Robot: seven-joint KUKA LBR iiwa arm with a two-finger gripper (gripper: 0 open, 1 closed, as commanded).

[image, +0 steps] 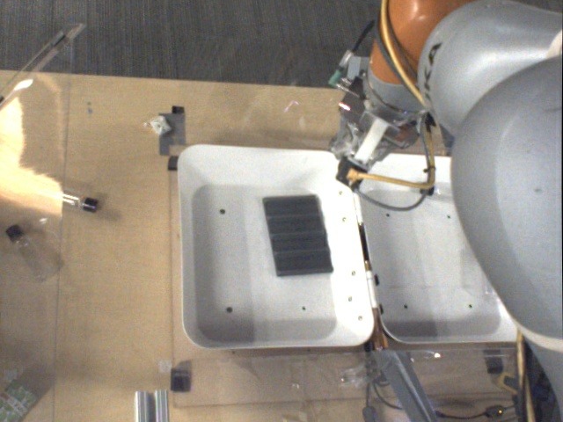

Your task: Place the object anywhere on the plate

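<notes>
Dark ridged block (298, 235) flat in left bin (202, 315); gripper (350, 172) above shared rim, grip state cannot tell; right bin (440, 328) alongside.

The grey arm (501, 148) is covering much of the right bin (422, 262) below the pincer (352, 170), whose fingertips are looking too small to tell apart.

fixed above the counter (97, 262), looking down at a slant on both white bins: left bin (198, 236) in mid-frame, right bin (422, 262) partly behind the arm (493, 148) reaching in close from the right.
</notes>
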